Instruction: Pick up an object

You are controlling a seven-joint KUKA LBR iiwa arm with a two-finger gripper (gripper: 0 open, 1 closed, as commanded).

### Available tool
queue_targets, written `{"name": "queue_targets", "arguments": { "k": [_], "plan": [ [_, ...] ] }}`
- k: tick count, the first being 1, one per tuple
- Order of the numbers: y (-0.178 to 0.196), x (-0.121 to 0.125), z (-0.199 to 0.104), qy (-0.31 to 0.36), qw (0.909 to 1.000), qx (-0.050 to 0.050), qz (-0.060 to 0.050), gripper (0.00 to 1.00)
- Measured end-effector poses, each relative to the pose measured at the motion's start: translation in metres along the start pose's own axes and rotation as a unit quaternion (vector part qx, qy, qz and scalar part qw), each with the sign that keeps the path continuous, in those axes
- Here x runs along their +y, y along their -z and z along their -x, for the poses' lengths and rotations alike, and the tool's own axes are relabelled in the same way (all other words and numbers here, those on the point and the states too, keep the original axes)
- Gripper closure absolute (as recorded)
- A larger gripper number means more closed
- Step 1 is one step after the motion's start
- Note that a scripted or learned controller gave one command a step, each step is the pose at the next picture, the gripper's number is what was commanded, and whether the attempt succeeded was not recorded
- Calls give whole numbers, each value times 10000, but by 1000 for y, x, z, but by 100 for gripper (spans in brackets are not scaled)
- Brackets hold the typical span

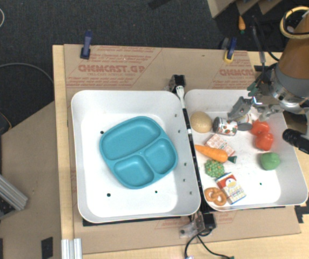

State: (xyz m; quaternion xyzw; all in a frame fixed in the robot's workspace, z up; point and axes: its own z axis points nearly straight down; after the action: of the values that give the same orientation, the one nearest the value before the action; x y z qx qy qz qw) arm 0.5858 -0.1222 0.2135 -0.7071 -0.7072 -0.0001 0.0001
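Observation:
My gripper [252, 113] hangs over the back of the right bin [292, 190], its fingers spread open with nothing between them. Just below and left of it lies a small can [226, 127], and beneath its right side sits a red pepper [261, 134]. A beige potato [201, 122] rests near the bin's left wall. Further forward are a carrot [214, 154], a pink and white packet [220, 141], a green leafy piece [214, 169], a green lime-like ball [270, 161], a red and white carton [232, 188] and a pretzel [215, 196].
The left bin [84, 144] holds a blue divided plate [138, 151]. A black divider [187, 139] runs between the two bins. The arm's grey and orange body [300, 63] stands over the right bin's back right corner.

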Motion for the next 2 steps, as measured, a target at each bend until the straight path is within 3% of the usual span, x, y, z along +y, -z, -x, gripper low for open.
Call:
{"name": "queue_targets", "arguments": {
  "k": [1, 2],
  "plan": [
    [80, -68, -42, 18, 10000, 7, 19, 0],
    [86, -65, -40, 5, 10000, -4, 16, 100]
  ]
}}
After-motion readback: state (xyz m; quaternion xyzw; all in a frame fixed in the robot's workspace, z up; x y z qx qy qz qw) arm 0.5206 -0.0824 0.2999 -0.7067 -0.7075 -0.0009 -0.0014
